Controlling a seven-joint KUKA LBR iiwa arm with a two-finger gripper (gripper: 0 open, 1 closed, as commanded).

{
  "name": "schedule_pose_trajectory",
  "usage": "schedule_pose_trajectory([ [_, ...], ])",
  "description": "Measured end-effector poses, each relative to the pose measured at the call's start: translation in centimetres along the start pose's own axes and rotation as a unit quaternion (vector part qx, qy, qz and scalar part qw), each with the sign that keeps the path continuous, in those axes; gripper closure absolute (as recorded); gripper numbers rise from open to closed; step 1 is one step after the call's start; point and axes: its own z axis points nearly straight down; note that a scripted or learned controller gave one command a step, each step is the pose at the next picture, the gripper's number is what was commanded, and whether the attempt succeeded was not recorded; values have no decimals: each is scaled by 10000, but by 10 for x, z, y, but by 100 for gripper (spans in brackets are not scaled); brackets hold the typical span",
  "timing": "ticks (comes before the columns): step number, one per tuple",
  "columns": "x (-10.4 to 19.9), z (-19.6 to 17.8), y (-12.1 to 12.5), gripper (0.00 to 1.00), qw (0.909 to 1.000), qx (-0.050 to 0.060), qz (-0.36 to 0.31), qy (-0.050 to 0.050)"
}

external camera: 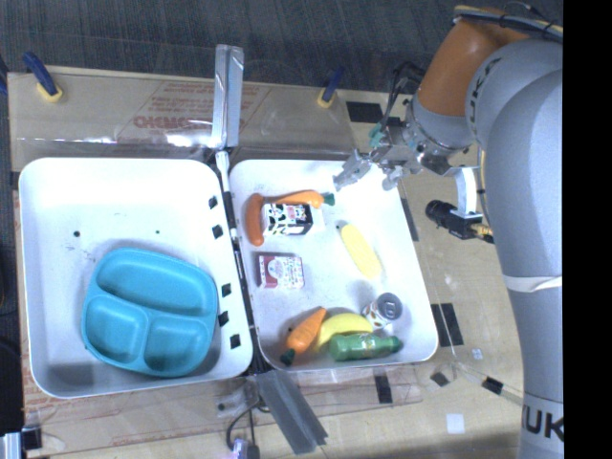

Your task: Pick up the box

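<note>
two boxes [287, 218], two carrots [306, 330], one tray [148, 309]

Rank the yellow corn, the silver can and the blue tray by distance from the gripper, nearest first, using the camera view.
From the gripper, at the right bin's far right corner:
1. Yellow corn, right side of the right bin, just below the gripper.
2. Silver can, lower right part of the same bin.
3. Blue tray, in the left bin, farthest away.
</note>
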Motion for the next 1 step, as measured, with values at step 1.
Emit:
schedule_pose_trajectory([
  [1,78,79,-10,0,9987,-121,-486,-31],
])
